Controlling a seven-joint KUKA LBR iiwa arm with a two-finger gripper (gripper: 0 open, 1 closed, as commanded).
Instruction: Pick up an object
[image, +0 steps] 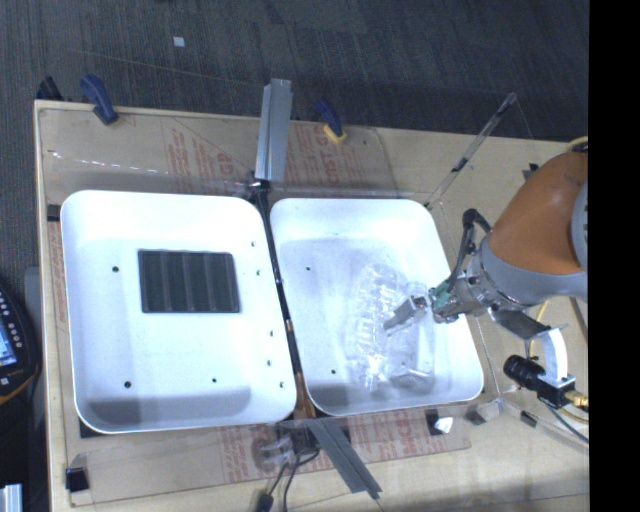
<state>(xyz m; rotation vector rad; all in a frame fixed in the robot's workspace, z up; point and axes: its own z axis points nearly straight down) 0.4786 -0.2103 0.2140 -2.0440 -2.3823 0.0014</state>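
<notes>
A crumpled clear plastic item (378, 330) lies in the right bin (320, 240), toward its right half. My gripper (402, 313) reaches in from the right and sits low over the plastic's upper right part, seemingly touching it. A dark grey ribbed rectangular block (189, 281) lies flat in the left bin (100, 380), far from the gripper.
A dark divider rail (282, 300) runs between the two bins. A metal bar (273, 130) stands behind them, and blue clamps (98, 98) hold the bench's back edge. The arm's orange band (545, 215) hangs over the bench at the right.
</notes>
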